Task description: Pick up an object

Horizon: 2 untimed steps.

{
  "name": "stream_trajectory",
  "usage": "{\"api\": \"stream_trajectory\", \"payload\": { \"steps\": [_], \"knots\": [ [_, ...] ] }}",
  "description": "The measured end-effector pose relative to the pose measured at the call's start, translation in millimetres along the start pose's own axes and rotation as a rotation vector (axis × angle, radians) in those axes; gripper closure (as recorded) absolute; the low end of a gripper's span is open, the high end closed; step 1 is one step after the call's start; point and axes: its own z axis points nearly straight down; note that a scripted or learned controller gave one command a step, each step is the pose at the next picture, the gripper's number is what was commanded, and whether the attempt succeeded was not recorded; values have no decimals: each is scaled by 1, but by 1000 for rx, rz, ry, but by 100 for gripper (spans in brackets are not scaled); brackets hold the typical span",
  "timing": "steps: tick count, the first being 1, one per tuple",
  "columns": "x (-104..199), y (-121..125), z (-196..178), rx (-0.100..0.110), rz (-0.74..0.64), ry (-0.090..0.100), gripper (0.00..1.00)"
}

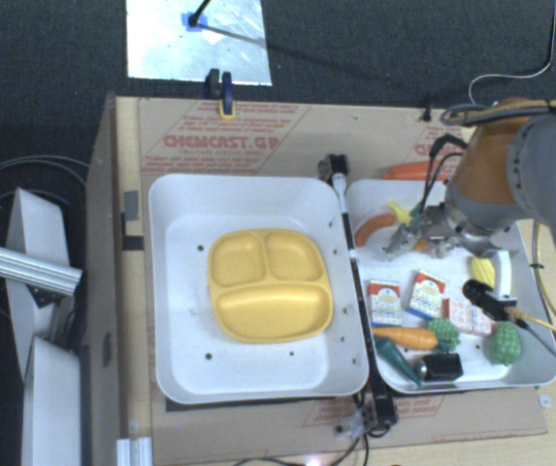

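My gripper is low over the back part of the right bin, with the grey arm and its orange band coming in from the right. Just left of the gripper lie a red-orange curved piece and a small yellow piece. Nearer the front lie three small red-and-white cartons, a carrot, two broccoli pieces, a yellow corn cob, a black block and a green piece. Nothing can be made out held in the gripper.
The left bin holds a yellow divided plate. An orange piece lies at the right bin's back rim. The wall between the bins runs just left of the gripper. Cables and metal parts sit left of the bench.
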Motion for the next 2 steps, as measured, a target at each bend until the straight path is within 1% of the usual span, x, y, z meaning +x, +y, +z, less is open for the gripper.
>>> {"api": "stream_trajectory", "payload": {
  "steps": [1,2],
  "knots": [
    [23,52,-10,22,2,-6,0],
    [23,52,-20,20,2,-6,100]
  ]
}}
